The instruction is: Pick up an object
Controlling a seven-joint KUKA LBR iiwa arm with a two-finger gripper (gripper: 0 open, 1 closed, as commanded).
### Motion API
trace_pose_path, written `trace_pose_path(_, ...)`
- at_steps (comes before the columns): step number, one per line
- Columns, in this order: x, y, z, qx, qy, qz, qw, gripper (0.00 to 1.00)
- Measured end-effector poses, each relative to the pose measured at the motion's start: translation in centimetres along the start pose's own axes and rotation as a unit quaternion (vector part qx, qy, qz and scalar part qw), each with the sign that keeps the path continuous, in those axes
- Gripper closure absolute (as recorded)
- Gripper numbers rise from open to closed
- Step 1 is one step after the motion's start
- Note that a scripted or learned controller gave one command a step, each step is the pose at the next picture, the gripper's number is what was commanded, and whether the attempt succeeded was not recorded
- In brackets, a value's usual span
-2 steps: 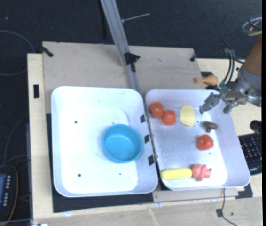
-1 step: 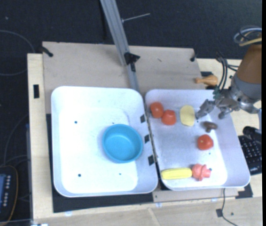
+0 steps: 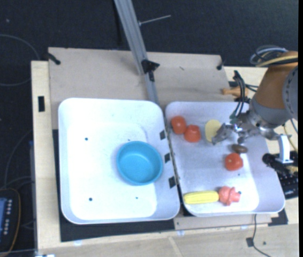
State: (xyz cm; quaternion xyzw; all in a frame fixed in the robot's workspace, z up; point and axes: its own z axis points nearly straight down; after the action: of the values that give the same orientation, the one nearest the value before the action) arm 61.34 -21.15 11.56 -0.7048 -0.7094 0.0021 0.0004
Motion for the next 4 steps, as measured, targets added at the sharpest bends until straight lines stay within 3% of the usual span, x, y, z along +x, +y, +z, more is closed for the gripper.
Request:
trace_pose_path(1, -0.2, 0.1, 1.4, -0.002, -0.001, 0.001, 1.0000, 0.00)
trace_pose_path(2, -0.3, 0.2, 0.0, -0.005, -0.002, 0.000, 1.0000, 1.00)
trace_pose_path(4, -0.4, 0.9, -9.7, -0.006, 0.001, 0.000, 1.0000, 1.00)
